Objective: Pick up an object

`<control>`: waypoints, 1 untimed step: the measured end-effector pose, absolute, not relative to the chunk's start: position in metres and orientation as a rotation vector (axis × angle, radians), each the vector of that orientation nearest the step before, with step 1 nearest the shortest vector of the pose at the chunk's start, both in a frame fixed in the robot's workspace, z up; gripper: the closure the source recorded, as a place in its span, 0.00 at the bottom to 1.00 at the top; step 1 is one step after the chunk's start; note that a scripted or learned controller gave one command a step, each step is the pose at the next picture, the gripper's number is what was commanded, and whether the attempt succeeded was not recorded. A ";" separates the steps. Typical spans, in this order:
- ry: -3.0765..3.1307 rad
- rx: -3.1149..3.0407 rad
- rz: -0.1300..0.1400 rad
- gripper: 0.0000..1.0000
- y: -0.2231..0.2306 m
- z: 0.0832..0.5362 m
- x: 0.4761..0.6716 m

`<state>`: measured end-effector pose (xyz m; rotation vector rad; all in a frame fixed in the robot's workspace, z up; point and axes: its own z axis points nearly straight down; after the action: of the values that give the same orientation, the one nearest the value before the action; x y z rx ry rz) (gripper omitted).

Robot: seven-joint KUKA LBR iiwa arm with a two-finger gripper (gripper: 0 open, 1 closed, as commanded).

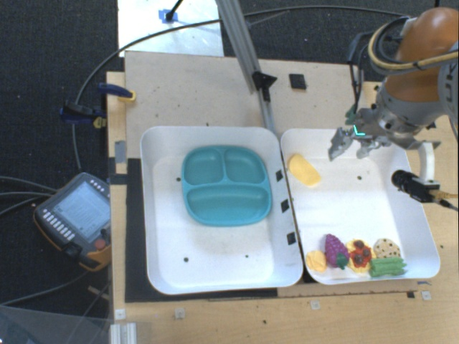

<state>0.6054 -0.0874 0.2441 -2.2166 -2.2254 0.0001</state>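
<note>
Yellow block point(304, 170): lying in the right bin point(358, 213) near its upper-left corner, at about eight o'clock from the hand point(353, 146), near it but apart, nothing touching.
Toy food cluster: along the right bin's lower edge, at about six o'clock from the hand and well apart from it. There's a yellow piece point(315, 261), a purple grape bunch point(335, 250), a pizza-like piece point(359, 254), a cookie point(387, 248) and a green pea pod point(388, 266), all packed side by side.
Teal plate point(226, 185): a divided plate, sitting flat in the left bin point(168, 253), at nine o'clock from the hand, well apart.
Worktop point(193, 92): pale board carrying both white bins side by side, a metal pole point(240, 38) slanting in from twelve o'clock, a small black square point(298, 82) on the board.
Room: dark carpet around, cables trailing across it, a teach pendant point(75, 217) on the floor at nine o'clock of the bins, a clamp point(97, 110) on the worktop's left edge.
Hand: hovering over the upper part of the right bin, fingers pointing down toward the left, spread somewhat apart, nothing between them. Released, and gripping no object.
</note>
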 end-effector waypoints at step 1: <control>-2.227 -2.217 -0.002 0.00 -0.087 0.245 0.606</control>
<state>0.6059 -0.0874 0.2451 -2.2175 -2.2269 -0.0022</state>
